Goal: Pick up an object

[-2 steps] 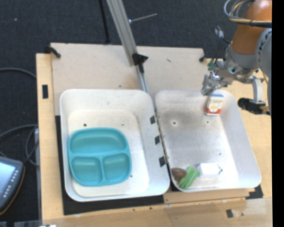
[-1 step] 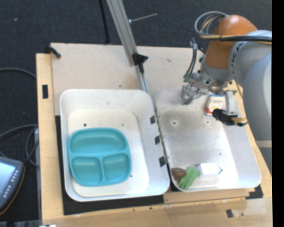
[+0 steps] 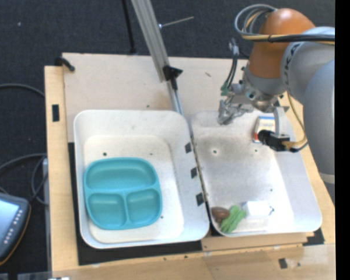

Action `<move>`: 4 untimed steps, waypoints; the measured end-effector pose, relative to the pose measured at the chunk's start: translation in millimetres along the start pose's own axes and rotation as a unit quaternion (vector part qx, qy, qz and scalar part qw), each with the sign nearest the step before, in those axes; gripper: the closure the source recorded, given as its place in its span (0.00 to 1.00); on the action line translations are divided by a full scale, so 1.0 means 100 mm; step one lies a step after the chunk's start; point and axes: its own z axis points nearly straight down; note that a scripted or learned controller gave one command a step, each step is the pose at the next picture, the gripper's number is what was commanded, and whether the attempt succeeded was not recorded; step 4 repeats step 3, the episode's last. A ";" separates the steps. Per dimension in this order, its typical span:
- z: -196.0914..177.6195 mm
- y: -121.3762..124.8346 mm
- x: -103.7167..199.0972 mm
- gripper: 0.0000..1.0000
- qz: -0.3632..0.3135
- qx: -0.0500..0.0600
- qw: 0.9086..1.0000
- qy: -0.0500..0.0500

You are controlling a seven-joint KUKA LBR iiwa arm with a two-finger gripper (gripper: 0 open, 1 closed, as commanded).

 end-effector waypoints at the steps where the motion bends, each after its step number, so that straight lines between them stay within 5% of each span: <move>1: -0.24 -0.28 0.52 1.00 -0.001 0.000 1.000 0.001; 2: -0.48 -0.84 1.25 1.00 -0.002 0.001 1.000 0.001; 3: -0.27 -1.21 1.66 1.00 0.000 0.003 1.000 0.000; 4: -0.27 -1.21 1.66 1.00 0.000 0.003 1.000 0.000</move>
